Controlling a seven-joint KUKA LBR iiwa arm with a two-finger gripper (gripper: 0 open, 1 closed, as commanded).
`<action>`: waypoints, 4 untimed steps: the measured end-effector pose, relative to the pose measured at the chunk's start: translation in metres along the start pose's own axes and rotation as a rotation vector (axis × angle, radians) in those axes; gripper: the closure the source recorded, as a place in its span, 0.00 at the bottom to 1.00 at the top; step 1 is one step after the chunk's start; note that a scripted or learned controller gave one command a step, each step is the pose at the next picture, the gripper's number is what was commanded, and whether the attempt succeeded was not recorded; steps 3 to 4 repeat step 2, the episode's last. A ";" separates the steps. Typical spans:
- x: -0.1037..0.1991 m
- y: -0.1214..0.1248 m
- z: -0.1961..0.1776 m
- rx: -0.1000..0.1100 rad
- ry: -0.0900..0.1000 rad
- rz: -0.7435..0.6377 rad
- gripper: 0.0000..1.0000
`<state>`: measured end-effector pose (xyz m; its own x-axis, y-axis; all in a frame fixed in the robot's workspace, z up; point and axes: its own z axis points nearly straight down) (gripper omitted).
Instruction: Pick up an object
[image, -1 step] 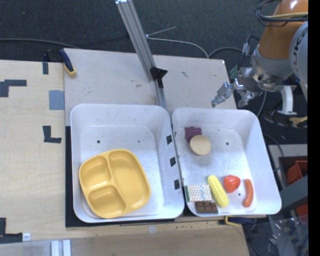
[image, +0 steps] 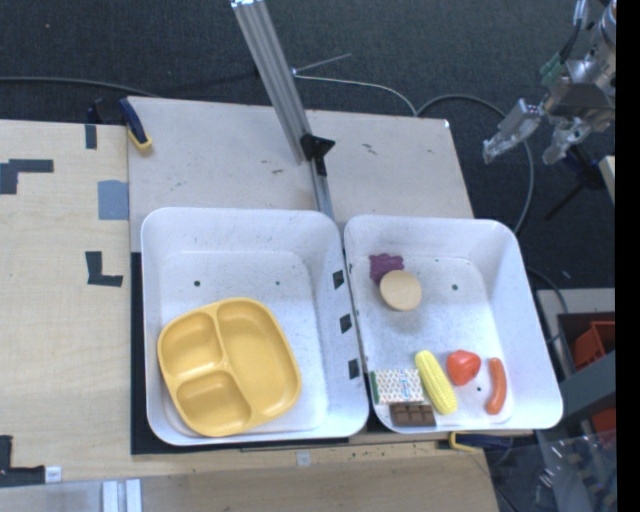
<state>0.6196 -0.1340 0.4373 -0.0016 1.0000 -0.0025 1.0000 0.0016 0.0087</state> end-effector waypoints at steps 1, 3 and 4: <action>0.055 -0.101 0.069 0.017 0.004 -0.001 0.00; 0.197 -0.117 0.112 0.014 0.004 -0.008 0.00; 0.197 -0.117 0.112 0.014 0.004 -0.008 0.00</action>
